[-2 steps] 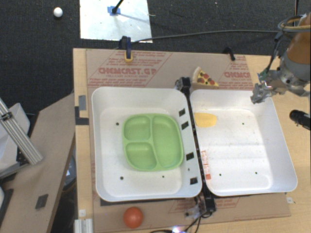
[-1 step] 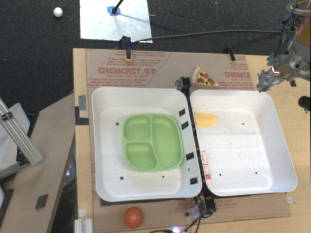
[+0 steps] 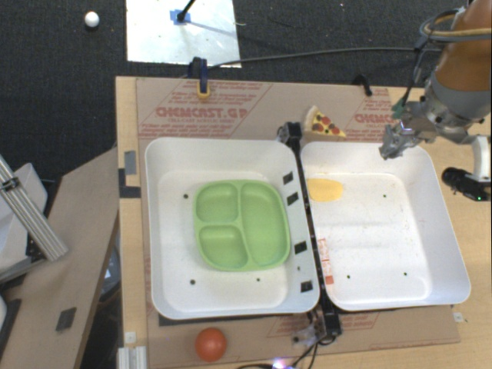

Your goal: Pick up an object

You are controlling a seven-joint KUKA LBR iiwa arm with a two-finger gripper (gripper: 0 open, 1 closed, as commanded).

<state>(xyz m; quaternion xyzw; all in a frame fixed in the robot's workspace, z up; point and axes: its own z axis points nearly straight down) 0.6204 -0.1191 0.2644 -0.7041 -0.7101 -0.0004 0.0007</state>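
Note:
A flat yellow oval piece (image 3: pixel 325 189) lies in the right bin (image 3: pixel 430 229), close to its upper left corner. My gripper (image 3: pixel 390 146) hangs over the far rim of the right bin, well to the right of the yellow piece and apart from it. Nothing shows between its tips. A pizza-slice toy (image 3: pixel 324 124) rests on the cardboard just behind the bins. An orange ball (image 3: pixel 211 344) sits on the bench in front of the left bin.
The left bin (image 3: pixel 165 229) holds a green divided tray (image 3: pixel 241 224). A black clip strip (image 3: pixel 301 214) joins the two bins. A white sheet (image 3: pixel 181 21) and a small white ball (image 3: pixel 92 19) lie far back on the dark floor.

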